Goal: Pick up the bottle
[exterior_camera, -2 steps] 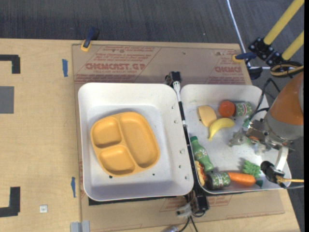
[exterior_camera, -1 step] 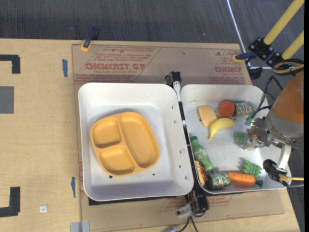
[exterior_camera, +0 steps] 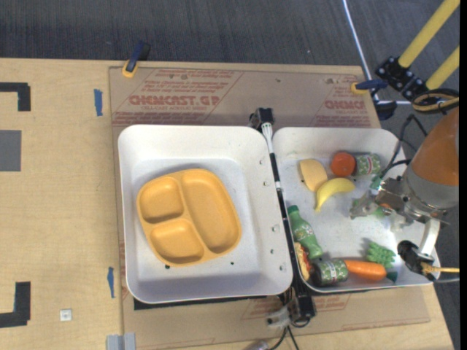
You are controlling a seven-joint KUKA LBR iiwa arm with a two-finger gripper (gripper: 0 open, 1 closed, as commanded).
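Green bottle [exterior_camera: 303, 233] lying along right bin's [exterior_camera: 387, 138] left wall: likely light, rigid, slippery; mid-body grasp advisable. Tool [exterior_camera: 376, 203] hovering right; finger state indeterminable.

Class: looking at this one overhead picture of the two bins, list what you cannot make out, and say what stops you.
- Gripper, camera view: blurred and too small to tell its state.
- Bottle: label too small to read.
- Can: one end is tucked against the right bin wall, beside the carrot.
- Arm: cut off by the right edge.
- Board print: partly faded.
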